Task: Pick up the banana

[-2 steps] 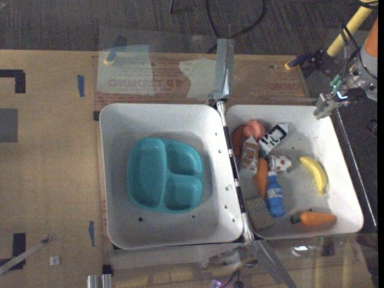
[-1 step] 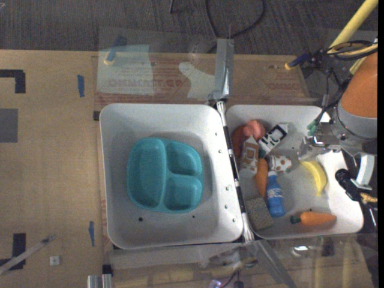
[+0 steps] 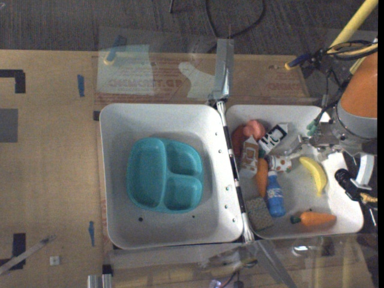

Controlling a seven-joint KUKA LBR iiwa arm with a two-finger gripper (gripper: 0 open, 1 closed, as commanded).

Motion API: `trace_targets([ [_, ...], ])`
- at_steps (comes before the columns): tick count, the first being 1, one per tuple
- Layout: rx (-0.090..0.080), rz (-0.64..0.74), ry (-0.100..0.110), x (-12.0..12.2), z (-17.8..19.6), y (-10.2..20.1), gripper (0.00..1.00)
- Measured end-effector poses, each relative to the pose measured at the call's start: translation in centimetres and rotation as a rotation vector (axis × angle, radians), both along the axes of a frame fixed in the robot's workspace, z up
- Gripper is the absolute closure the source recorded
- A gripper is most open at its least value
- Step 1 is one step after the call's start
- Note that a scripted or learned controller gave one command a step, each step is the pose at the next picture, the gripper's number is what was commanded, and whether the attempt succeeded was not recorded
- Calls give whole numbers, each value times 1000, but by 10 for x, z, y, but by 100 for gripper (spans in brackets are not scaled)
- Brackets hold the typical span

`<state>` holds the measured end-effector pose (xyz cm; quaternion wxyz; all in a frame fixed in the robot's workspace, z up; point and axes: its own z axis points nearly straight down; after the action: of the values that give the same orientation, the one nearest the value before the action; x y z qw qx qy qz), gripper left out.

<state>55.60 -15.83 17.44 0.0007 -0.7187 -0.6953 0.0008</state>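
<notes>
Lying in the right bin (image 3: 354, 221), the banana (image 3: 315, 173) rested on the bin floor, curved, its long axis running from upper left to lower right. A small patterned item (image 3: 282, 162) sat just beside its upper end; a carrot (image 3: 316, 219) lay nearby toward the bin's front, apart from it. The gripper (image 3: 327, 141) hovered just above the banana's upper end, at the bin's far right — whether it was open or closed could not be told, and no object was seen in its hold. In the inspector's judgement, a sound grasp called for centring over the banana's middle, closing across its narrow width — not along its length — and descending clear of the patterned item. The left bin (image 3: 114, 161) held a teal divided plate (image 3: 165, 174).
</notes>
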Motion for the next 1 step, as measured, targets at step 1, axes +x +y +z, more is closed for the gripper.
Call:
trace_targets([
  [1,-1,-24,-4,-10,-69,-48,0],
])
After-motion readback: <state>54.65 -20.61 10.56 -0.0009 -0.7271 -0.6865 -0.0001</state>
